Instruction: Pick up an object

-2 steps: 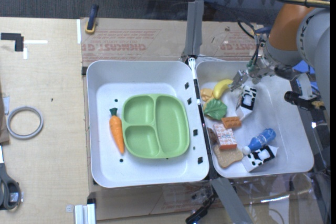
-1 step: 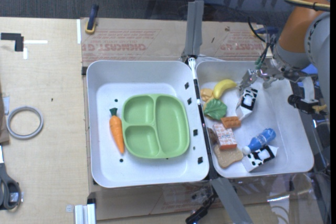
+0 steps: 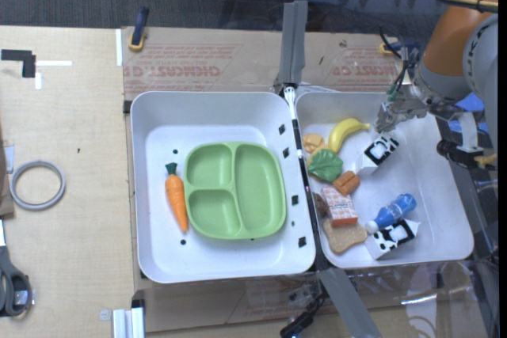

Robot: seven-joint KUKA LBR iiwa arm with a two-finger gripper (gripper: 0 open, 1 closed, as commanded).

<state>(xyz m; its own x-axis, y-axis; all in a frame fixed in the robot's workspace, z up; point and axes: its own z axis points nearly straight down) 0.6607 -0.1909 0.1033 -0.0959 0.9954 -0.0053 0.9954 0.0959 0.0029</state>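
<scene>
My gripper (image 3: 386, 123) hangs over the back of the right bin (image 3: 444, 194), just right of a yellow banana (image 3: 345, 131) and just above a black-and-white carton (image 3: 380, 151). Nothing shows between its tips. Lower in that bin lie a green leafy toy (image 3: 325, 165), a cookie (image 3: 314, 143), a brown sausage piece (image 3: 346, 183), a red-and-white box (image 3: 339, 207), a bread slice (image 3: 344, 237), a blue bottle (image 3: 394, 211) and a second black-and-white carton (image 3: 394, 238).
The left bin (image 3: 150, 131) holds a green divided plate (image 3: 236, 190) and an orange carrot (image 3: 177, 197) to its left. A grey divider bar (image 3: 293, 43) runs back between the bins. A tape roll (image 3: 35, 184) lies on the bench at the left.
</scene>
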